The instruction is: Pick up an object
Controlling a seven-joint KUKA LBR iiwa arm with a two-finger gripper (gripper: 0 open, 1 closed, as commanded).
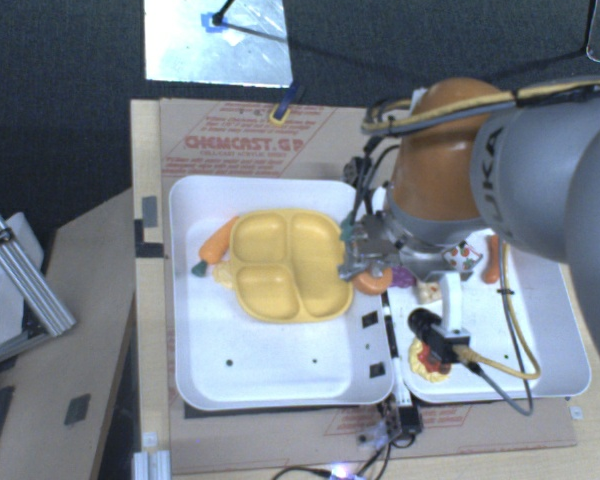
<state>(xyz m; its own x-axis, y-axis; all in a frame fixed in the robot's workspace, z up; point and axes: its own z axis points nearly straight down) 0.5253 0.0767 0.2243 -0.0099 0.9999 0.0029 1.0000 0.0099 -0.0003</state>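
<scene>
Gripper (361, 255) is down at the right edge of the left bin (195, 368), touching the yellow divided plate (280, 265), can't tell its grip.

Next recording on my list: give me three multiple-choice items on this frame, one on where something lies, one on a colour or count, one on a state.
1. Where does the carrot lie?
A. In the left bin, touching the divided plate's left edge
B. In the right bin
C. On the cardboard outside the bins

2. How many compartments does the yellow plate have?
A. Two
B. Three
C. Five

3. How does the plate sit?
A. Flat in the left bin, open side up
B. Flipped upside down
C. Propped upright against the bin wall

Answers:
1 A, its orange body rests against the plate's left rim inside the left bin.
2 B, two hollows show above and one wide hollow below.
3 A, its hollows face the camera and its rim lies level on the bin floor.
</scene>
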